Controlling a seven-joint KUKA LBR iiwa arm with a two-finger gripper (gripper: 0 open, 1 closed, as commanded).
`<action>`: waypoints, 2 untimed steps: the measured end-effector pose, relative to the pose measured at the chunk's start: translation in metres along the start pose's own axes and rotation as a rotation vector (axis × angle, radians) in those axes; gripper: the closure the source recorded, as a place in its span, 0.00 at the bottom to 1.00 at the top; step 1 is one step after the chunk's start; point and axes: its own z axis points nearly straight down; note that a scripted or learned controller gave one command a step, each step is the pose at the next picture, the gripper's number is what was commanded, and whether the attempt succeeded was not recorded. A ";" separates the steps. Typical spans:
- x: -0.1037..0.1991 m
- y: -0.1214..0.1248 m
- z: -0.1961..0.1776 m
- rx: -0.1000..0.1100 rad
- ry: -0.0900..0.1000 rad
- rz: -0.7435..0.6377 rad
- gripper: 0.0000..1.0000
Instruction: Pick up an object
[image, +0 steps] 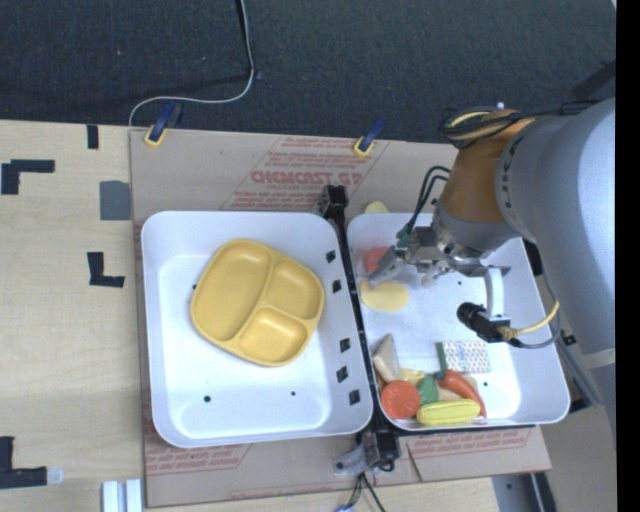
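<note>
Gripper (392, 268) low in the right bin (520, 395), up by the divider, and I honestly cannot tell its grip state from up here, the wrist hides too much. Working from the near edge: I've got a cluster of toy food along the front wall, a red tomato (400, 398), a yellow corn cob (447, 411), an orange carrot (462, 384) and a tan wedge (385, 355), all touching or just beside each other. Farther in, a pale yellow piece (385, 296) lies just beside the tool, and a red piece (377, 260) sits right at it, possibly the target, though I can't swear to contact. Beyond that, a small yellow item (375, 209) at the far wall. Left bin (165, 300) carries the yellow divided plate (257, 301). I read this as the descent onto a pick; next I'd want a firm close, then a straight lift.
</note>
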 end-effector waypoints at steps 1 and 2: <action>-0.001 0.057 0.028 0.009 -0.004 -0.003 0.00; 0.000 0.055 0.028 0.005 -0.004 0.003 0.00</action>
